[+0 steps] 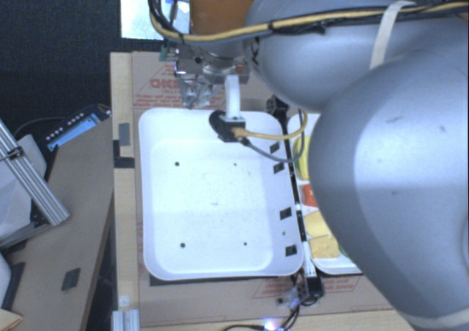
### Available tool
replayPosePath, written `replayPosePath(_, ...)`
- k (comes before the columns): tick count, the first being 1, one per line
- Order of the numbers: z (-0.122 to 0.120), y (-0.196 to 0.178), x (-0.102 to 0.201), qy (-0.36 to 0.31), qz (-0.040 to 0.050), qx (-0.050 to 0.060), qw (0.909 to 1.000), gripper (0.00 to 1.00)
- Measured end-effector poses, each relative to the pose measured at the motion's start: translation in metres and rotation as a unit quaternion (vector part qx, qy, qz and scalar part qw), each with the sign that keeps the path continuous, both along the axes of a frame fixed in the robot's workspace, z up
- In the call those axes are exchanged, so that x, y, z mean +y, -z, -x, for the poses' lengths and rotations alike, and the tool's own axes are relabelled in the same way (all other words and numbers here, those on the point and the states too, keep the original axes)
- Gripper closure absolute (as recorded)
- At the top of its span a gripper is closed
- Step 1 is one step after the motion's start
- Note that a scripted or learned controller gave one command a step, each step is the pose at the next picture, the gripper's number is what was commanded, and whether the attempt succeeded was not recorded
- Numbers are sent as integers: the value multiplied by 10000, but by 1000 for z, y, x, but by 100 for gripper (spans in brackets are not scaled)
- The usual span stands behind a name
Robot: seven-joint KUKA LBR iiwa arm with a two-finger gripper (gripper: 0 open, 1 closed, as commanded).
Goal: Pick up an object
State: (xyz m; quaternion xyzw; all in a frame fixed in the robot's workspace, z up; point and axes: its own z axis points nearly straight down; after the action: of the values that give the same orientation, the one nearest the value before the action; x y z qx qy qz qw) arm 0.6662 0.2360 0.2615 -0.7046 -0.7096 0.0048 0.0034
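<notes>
over the far rim of the shallow white plastic left bin (157,198) hangs the metal two-finger gripper (193,94), blurred; cannot tell its state. right of it, the bulky grey arm with orange band (352,102) hides most of the right white bin (333,263). yellow and red objects (321,231) peek out there, shapes unclear.

Red print on the cardboard (150,84) under the bins (too blurred to read).
</notes>
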Motion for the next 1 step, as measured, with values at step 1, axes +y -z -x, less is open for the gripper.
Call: replayPosePath(1, 83, -72, -17, 16, -23, -61, 10000, 100)
